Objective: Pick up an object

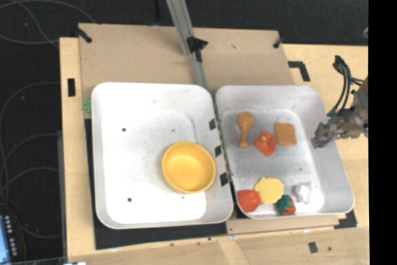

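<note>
Item: my pincer (322,135), over the right bin's (329,195) right rim; finger state not discernible. Nearest object: tan block (285,133), in that bin, directly left of pincer; red piece (265,144) beyond.

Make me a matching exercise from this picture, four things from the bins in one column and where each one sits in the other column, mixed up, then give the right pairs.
Things:
1. yellow bowl
2. drumstick
3. tan toast piece
4. claw

Places:
A. at the right bin's right rim
B. upper right of the toys in the right bin
C. in the left bin, toward its lower right
D. upper left of the toys in the right bin, near the divide between the bins

Pairs: 1-C, 2-D, 3-B, 4-A
</note>
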`<action>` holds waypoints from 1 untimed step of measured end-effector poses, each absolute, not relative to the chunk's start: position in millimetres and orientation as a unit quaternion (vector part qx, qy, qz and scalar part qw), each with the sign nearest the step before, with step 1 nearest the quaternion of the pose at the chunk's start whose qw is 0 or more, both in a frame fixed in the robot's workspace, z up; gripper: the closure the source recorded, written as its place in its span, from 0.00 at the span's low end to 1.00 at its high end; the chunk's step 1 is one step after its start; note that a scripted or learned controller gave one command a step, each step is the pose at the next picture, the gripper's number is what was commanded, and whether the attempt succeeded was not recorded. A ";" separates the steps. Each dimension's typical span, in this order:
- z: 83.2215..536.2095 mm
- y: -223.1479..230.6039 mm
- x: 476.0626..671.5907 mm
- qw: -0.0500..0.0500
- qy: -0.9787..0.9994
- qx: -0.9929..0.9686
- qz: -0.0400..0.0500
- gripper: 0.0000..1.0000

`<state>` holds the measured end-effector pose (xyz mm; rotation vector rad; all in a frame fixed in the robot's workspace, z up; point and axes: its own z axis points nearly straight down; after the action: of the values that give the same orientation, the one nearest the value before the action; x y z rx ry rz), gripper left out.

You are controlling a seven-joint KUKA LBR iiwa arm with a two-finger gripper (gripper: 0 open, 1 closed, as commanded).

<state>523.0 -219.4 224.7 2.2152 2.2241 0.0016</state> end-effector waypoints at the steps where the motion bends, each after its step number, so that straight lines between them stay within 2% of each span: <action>1: 265.6 -220.4 522.7 0.002 0.709 0.705 0.000 1.00</action>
<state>522.7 -220.4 265.6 2.2141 2.2242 0.0014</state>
